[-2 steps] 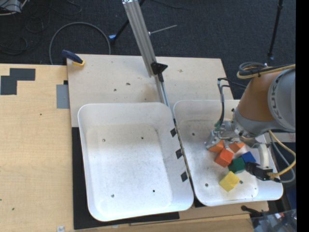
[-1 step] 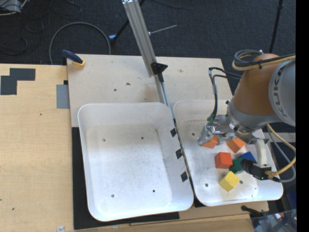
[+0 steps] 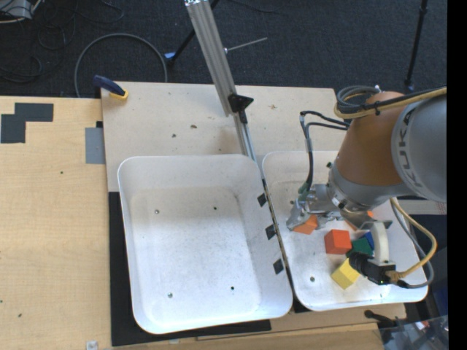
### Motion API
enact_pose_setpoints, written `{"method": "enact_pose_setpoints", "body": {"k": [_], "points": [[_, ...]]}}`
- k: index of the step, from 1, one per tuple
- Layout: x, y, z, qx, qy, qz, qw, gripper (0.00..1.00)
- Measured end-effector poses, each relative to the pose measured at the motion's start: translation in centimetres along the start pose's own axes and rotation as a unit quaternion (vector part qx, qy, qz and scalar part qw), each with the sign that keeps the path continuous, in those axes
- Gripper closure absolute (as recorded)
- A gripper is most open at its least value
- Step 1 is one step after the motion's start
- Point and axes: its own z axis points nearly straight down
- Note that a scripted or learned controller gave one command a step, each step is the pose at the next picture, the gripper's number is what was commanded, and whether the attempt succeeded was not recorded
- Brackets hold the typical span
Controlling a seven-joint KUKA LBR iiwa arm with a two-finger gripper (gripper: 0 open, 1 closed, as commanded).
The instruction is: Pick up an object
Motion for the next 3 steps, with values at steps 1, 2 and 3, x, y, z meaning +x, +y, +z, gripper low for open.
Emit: {"method": "enact_pose_setpoints", "body": {"k": [1, 2, 3], "points": [[5.3, 1.6, 0.0, -0.001, 0.0, -0.001, 1.0, 1.0], [12.7, 5.1, 0.0, -0.002, 0.0, -0.002, 1.0, 1.0], [3.2, 1.7, -6.2, -0.003, -0.003, 0.005, 1.0, 1.0]]}}
